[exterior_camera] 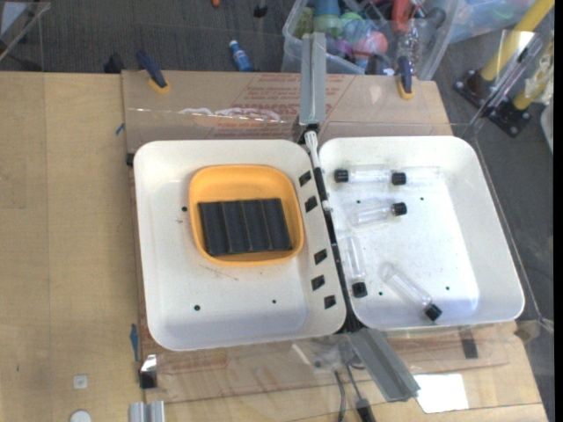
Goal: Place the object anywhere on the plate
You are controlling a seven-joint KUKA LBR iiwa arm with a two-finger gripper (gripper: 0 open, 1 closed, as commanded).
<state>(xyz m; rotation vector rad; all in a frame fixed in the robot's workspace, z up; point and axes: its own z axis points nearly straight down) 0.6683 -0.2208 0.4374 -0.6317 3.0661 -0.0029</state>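
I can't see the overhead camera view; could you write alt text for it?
Two white bins sit side by side: the left bin holds a yellow plate with a dark ridged block on it, the right bin several clear black-capped tubes. Behind stands a tub of colourful items.

Left bin (167, 315) holds orange plate (246, 212) with dark ribbed block (244, 226) on it; right bin (493, 262) has what look like five clear black-capped vials (376, 211) scattered
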